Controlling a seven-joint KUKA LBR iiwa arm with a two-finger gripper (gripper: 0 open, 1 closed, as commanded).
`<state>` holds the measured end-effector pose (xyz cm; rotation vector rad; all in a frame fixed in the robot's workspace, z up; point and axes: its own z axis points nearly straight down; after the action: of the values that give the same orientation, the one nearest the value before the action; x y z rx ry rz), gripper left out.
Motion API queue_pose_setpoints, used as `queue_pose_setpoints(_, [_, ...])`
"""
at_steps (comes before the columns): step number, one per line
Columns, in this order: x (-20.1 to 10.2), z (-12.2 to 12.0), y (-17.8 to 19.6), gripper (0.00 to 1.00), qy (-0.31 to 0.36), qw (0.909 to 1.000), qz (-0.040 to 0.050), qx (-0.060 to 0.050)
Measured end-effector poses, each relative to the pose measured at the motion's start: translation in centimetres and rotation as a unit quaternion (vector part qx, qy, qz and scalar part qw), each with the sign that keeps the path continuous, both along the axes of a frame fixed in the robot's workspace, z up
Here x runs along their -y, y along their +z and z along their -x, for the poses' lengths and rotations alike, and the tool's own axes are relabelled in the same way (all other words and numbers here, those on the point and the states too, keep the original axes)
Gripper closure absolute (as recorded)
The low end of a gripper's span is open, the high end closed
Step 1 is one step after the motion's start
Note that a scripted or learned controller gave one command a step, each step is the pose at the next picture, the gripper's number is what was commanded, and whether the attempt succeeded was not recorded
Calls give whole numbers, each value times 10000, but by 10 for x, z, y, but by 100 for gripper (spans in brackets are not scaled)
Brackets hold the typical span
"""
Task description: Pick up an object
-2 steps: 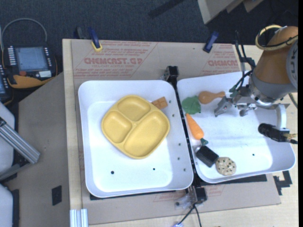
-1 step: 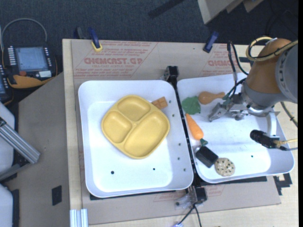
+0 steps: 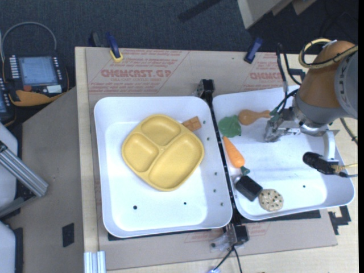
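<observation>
My gripper point(image 3: 274, 133) hangs low over the upper middle of the right bin point(image 3: 310, 202), just right of a tan spoon-shaped piece point(image 3: 252, 116). A green leafy item point(image 3: 230, 126) lies left of the spoon, by the bin's left wall. An orange carrot point(image 3: 233, 152) lies below the green item. Further down are a black block point(image 3: 248, 187) and a round speckled cookie point(image 3: 271, 199). Nothing shows between the gripper's tips.
The left bin point(image 3: 114, 212) holds a yellow divided plate point(image 3: 162, 151), with a small brown block point(image 3: 192, 123) at its upper right edge. The divider between the two bins runs down the middle. The bench edge carries blue clamps at the back.
</observation>
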<state>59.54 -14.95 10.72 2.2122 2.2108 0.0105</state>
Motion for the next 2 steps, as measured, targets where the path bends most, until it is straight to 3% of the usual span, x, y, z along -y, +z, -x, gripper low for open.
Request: queue_pose_setpoints(2, [6,4,109,100,6,10000,-13,-38])
